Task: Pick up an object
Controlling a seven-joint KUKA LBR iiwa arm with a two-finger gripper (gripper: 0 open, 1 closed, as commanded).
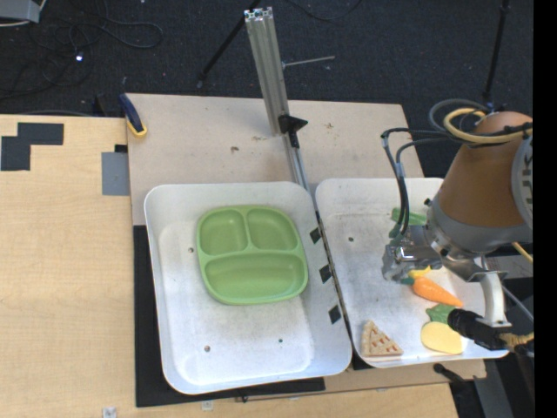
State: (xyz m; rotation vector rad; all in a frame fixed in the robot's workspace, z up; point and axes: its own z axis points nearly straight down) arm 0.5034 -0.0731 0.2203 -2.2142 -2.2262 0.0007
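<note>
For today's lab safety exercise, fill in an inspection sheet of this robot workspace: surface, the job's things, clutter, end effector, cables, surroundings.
Surface: two shallow white bins, left bin and right bin, on a tan bench.
Job's things: orange toy carrot, yellow lemon-shaped toy and tan waffle-patterned wedge in the right bin.
Clutter: green three-compartment plastic plate in the left bin.
End effector: low over the right bin, beside the carrot; finger state unclear.
Cables: black hoses looping along the arm.
Surroundings: upright aluminium post; dark floor with wires.
</note>
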